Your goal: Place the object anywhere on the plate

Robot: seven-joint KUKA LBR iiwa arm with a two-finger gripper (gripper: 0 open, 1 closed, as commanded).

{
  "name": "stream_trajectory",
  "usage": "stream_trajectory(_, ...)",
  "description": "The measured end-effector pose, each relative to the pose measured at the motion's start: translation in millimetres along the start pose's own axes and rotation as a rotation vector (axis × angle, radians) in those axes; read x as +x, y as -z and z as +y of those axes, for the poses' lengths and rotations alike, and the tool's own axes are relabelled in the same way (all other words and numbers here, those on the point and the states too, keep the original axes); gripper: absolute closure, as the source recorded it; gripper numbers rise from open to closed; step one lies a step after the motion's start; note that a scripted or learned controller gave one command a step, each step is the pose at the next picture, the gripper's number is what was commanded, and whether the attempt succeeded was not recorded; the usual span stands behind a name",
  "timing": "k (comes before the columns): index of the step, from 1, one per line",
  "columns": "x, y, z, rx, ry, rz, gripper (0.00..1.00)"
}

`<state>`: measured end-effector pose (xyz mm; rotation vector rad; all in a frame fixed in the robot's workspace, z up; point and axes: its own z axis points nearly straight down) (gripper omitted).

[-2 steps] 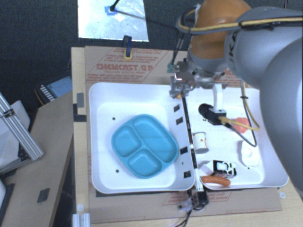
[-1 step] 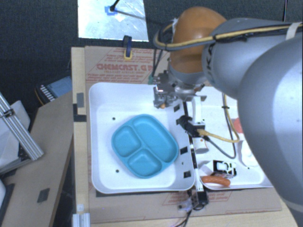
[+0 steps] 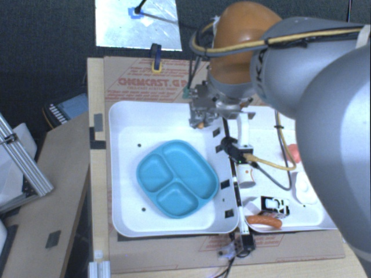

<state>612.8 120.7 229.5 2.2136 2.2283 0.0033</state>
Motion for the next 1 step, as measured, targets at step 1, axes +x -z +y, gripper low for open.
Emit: stream_trajectory(1, -0.2, -0.6, -0.2, 0.001, 0.0, 0.0, 0.0)
